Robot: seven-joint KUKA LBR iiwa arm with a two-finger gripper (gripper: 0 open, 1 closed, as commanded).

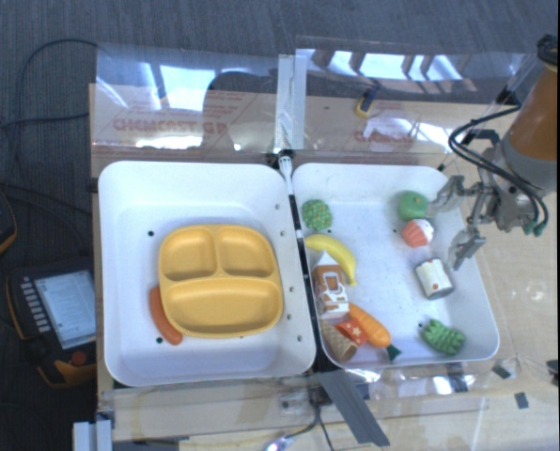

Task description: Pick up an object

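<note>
The gripper (457,222) hangs over the right bin (374,184), near its right wall, with its two fingers spread wide and nothing between them. One finger points toward the strawberry (416,233), the other reaches down toward the white cup (434,278).

Taking the white cup as the mark: it lies on its side just below the gripper. The strawberry sits just up and left of the cup, and a green apple (412,203) touches the strawberry's top. Below the cup, near the bin's lower right corner, lies a bumpy green pickle (443,336). Well to the left of the cup lie a banana (334,253), a small carton (330,290) just under it, a carrot (369,328) and a brown piece (341,345) at the bin's lower left. Far up and left of the cup is a green broccoli (317,214).

The left bin (130,195) holds a yellow divided plate (221,280) with an orange sausage (163,318) against its left edge.
</note>
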